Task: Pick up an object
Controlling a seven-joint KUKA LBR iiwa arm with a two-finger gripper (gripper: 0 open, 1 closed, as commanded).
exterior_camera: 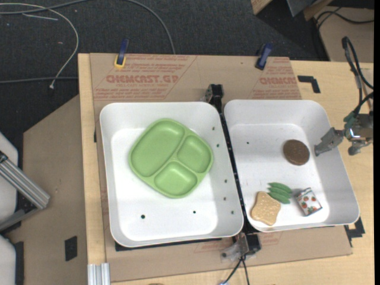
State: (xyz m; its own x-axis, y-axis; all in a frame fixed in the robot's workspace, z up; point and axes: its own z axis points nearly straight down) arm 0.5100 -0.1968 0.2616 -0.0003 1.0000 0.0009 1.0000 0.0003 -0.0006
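Tool (pixel 339 140) fingers spread apart, holding nothing, at right bin's (pixel 332 119) rim.

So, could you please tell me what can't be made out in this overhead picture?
- Hand: at the camera view's right edge, small and blurred; open or shut is unclear, and the arm behind it is cut off.
- Small patterned packet in the right bin: print too small to read.
- Green item: part lies behind the toast piece and packet.
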